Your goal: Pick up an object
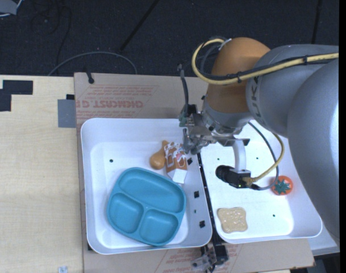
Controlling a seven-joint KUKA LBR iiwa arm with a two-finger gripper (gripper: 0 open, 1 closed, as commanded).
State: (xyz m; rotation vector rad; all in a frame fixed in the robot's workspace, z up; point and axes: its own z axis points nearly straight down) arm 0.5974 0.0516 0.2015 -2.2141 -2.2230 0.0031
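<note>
Lying orange-brown, white-patterned: toy [168, 157] in left bin [96, 152].

Blue divided tray [145, 205], tan toast [232, 219], white bins [96, 152].

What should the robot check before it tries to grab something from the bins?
1. Pincer over a target: ok, it is above the small brown-and-white packet in the left bin.
2. Something between its tips: cannot tell.
3. Room around the packet: not ok, the blue divided plate and the bin divider sit close.
4. Cable free: ok.
5. Other choices: ok, toast slice and small orange toy lie apart in the right bin.
</note>
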